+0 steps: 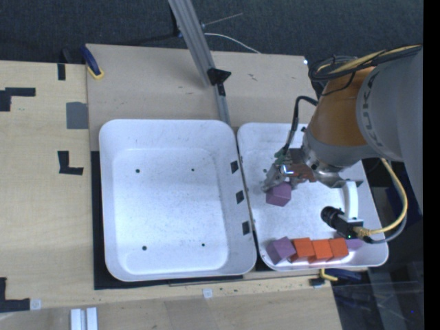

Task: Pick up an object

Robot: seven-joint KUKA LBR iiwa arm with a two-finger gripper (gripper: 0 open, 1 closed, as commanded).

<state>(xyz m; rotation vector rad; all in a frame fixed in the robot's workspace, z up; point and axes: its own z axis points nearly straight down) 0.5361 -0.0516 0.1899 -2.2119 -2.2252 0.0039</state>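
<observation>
Right bin [364, 256] containing a purple block [278, 195] near its left wall, pincer [278, 179] directly above and touching it, grip state cannot be told, second purple block [280, 249] and orange blocks [320, 249] along the front wall, left bin [110, 184] alongside on the tabletop [41, 205].

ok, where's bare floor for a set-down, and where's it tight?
Free: the left bin, wall to wall. In the right bin, a strip along the back wall. Tight: the gripper over a purple block, and the front wall's row, purple block plus orange blocks.
</observation>
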